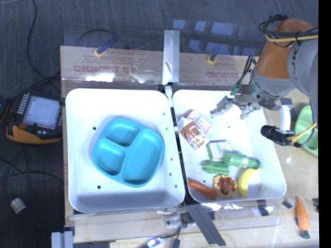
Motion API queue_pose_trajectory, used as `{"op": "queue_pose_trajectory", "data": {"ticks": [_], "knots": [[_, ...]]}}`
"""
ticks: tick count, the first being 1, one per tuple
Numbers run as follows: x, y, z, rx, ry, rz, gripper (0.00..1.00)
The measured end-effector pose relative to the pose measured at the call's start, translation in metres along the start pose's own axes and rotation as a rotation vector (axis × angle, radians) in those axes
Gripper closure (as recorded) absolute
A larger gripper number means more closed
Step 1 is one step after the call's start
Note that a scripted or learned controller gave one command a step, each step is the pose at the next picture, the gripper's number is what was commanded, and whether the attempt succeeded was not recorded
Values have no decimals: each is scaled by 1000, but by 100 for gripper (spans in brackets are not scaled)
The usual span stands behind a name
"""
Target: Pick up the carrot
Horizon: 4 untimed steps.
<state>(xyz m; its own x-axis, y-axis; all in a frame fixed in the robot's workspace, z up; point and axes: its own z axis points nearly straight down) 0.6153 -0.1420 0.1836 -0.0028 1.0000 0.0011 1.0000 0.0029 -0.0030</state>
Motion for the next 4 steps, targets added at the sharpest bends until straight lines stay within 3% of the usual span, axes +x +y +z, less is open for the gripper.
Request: {"op": "queue_pose_trajectory", "data": {"ticks": [1,2,3,4], "knots": [[33,-58,60,-12,-2,-16,0],[14,-109,55,-10,-3,-224,0],[85,-117,1,0,0,-514,0],[151,-132,-14,1,1,-613,0]]}}
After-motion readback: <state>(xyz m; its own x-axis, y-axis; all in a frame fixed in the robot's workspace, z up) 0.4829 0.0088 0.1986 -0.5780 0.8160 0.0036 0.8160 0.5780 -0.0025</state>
